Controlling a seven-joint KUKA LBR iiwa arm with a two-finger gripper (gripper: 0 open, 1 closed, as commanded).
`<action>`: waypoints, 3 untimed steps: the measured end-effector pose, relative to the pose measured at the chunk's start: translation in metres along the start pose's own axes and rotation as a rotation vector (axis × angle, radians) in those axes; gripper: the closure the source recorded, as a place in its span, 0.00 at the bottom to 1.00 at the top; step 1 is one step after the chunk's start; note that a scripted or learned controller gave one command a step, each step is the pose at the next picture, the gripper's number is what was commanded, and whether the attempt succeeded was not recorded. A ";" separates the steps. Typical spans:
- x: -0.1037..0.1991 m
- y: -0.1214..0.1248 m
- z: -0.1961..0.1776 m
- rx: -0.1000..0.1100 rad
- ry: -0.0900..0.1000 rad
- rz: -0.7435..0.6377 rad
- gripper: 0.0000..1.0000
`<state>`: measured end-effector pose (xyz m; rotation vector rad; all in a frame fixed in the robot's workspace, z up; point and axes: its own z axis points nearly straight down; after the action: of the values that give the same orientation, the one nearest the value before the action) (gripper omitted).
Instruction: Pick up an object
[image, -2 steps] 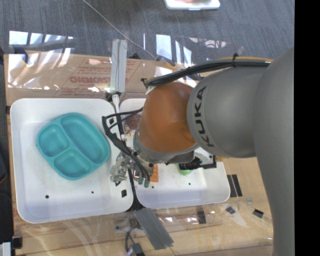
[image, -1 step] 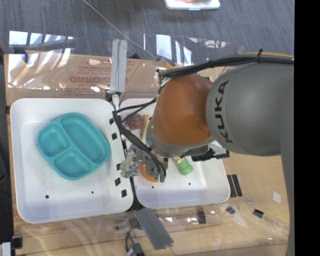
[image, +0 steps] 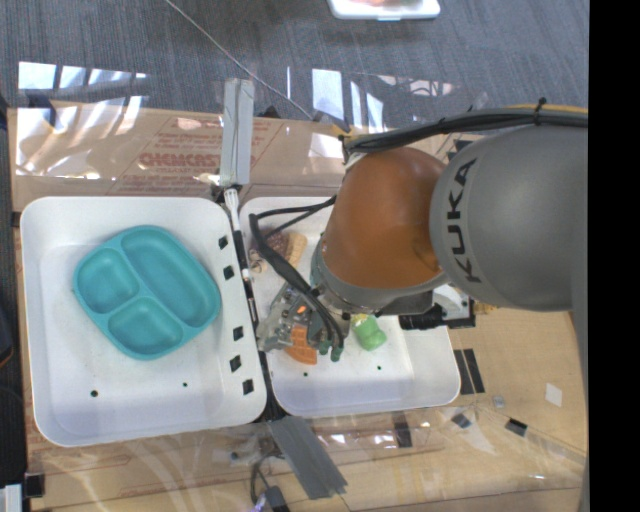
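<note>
End effector (image: 293, 322) over small orange object (image: 302, 351), green block (image: 370, 333) beside.

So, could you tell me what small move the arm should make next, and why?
Probably a short straight lift, to check the pick. The gripper is low in the right bin, over an orange object beside a green one, and the wrist hides whether anything is actually held.

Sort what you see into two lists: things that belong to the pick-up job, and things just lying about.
Belonging to the job:
tool, down in the right bin
orange object beside it
green object
brown object

Lying about:
teal divided plate in the left bin
cardboard sheet behind the bins
</note>
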<state>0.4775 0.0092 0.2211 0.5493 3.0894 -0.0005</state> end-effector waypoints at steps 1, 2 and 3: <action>-0.009 -0.027 0.030 0.002 0.006 -0.069 1.00; -0.007 -0.019 0.029 0.000 0.006 -0.265 1.00; -0.002 -0.007 0.030 0.000 0.007 -0.313 1.00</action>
<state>0.4770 0.0022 0.1916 0.0617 3.1439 -0.0001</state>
